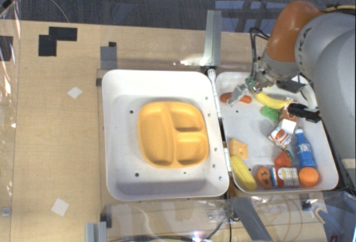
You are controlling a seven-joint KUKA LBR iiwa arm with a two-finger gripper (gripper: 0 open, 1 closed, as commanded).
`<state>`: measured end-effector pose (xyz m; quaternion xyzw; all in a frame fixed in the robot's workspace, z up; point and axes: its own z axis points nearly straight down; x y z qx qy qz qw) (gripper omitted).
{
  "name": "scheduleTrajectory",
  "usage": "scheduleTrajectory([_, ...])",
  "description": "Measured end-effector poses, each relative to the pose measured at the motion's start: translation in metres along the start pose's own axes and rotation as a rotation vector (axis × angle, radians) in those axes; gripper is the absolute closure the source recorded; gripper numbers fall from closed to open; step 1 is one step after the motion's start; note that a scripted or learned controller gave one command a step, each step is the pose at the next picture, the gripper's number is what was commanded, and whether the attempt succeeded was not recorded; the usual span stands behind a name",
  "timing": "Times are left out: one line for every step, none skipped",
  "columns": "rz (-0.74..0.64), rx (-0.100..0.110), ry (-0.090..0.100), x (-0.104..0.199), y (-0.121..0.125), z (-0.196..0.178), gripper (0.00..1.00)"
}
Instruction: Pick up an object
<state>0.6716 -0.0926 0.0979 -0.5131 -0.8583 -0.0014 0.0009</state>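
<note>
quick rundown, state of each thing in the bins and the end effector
End effector: low over the right bin's far left corner, nothing visibly held.
Yellow tray: right way up in the left bin.
Banana: lying flat.
Blue bottle: on its side.
Corn: lying along the near left wall.
Orange: resting in the near corner.

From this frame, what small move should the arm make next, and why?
Probably lower straight down and close on the small orange-red item. The gripper hangs at the upper left of the right bin, just beside that piece, and nothing sits between its fingers. The banana lies close by, so a short, careful descent seems best.
</note>
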Motion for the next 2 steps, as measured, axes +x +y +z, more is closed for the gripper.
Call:
scheduleTrajectory([-0.005, -0.002, -0.014, -0.004, -0.001, -0.008, 1.0])
scheduleTrajectory([0.436, -0.011, -0.005, 0.053, 0.028, -0.091, 1.0])
